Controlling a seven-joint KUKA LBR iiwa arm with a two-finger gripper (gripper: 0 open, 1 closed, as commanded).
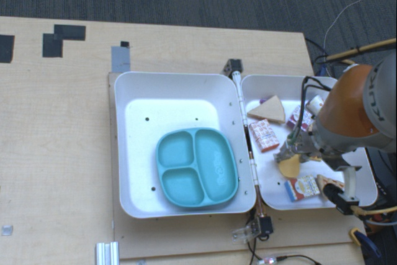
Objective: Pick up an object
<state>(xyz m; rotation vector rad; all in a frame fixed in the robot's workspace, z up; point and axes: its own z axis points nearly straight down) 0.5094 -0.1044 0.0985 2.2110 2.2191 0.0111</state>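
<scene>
Hand (290, 152) hung low in the right bin (366, 195), touching the yellow wedge (289, 167); I could not tell its opening. I judged a clean pick required centring over the wedge, clear of the red-and-white packet (264, 134).

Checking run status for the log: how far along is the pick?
Done: the arm has reached over the right bin, with the gripper low among the items. In hand: it sits just above the yellow piece, but no object shows between its fingers. Left: the grasp and lift. The blue divided plate lies in the left bin.
</scene>
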